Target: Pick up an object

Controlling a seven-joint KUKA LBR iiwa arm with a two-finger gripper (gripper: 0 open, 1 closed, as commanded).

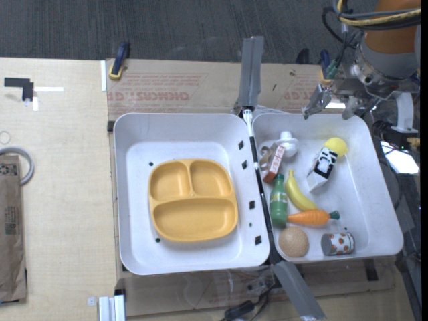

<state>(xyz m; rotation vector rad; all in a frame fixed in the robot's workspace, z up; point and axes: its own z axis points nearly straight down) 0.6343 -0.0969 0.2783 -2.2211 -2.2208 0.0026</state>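
Note:
My gripper (332,107) hangs over the far rim of the right bin (381,199), open, with nothing between its fingers (313,104). Below it in that bin lie a black-and-white toy with a yellow head (328,158), a banana (299,191), a carrot (309,217), a green bottle (278,202), a brown bottle (273,162), a small white piece (287,140), a tan ball (293,242) and a small can (336,243). The toy is the nearest to the gripper, a little toward the front.
The left bin (130,179) holds a yellow divided plate (192,200). A grey divider post (251,72) stands between the bins at the back. Cables and a white fitting (403,112) crowd the right bin's right side.

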